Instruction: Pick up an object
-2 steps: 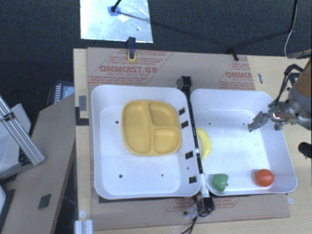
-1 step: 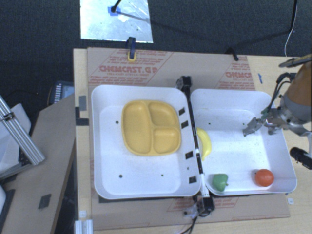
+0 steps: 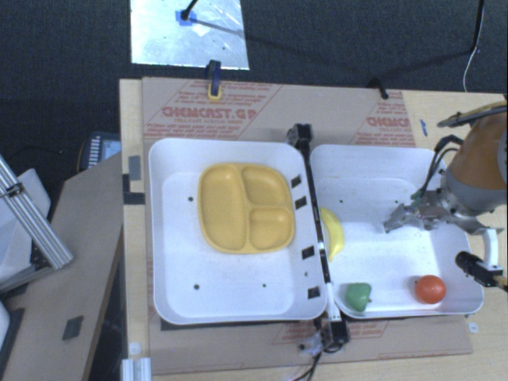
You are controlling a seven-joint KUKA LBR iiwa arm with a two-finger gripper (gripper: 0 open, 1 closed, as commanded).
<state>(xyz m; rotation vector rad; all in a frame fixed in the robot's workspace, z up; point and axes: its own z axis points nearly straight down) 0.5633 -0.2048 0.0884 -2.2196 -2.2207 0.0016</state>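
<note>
The two-finger gripper [image 3: 399, 219] hangs over the right shallow white bin [image 3: 373, 165], whether its fingers are apart I cannot tell – to grasp well, it should descend straight onto the round orange-red ball [image 3: 429, 289] near the front edge – away from the wall

A yellow divided plate [image 3: 244, 207] lies in the left white bin [image 3: 171, 292]. Behind the bins, a yellow clamp [image 3: 214, 82] grips the brown board [image 3: 262, 109], and a shiny metal sheet [image 3: 189, 21] lies on dark carpet beyond.
</note>
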